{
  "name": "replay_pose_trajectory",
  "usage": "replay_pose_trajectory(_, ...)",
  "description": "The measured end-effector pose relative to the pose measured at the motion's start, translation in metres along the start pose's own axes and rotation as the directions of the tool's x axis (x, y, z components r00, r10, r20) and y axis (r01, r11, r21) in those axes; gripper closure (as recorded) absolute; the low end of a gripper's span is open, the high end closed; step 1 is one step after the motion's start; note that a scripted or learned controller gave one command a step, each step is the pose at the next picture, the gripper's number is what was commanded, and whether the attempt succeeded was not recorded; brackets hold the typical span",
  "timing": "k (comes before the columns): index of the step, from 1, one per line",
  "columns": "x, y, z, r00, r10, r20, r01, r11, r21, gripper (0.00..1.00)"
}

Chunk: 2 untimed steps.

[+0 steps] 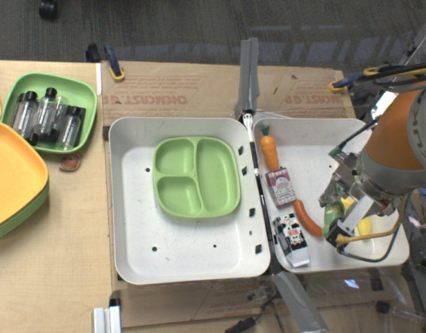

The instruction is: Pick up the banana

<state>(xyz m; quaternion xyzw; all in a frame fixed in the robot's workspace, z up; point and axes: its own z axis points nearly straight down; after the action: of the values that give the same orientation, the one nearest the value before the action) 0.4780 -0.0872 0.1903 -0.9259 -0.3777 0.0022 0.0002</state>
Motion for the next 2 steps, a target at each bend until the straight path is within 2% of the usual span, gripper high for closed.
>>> replay_pose_trajectory(2,-0.019,0.016,0.019,1.000,-0.026,0.001,0.026,1.000,0.004,1.00)
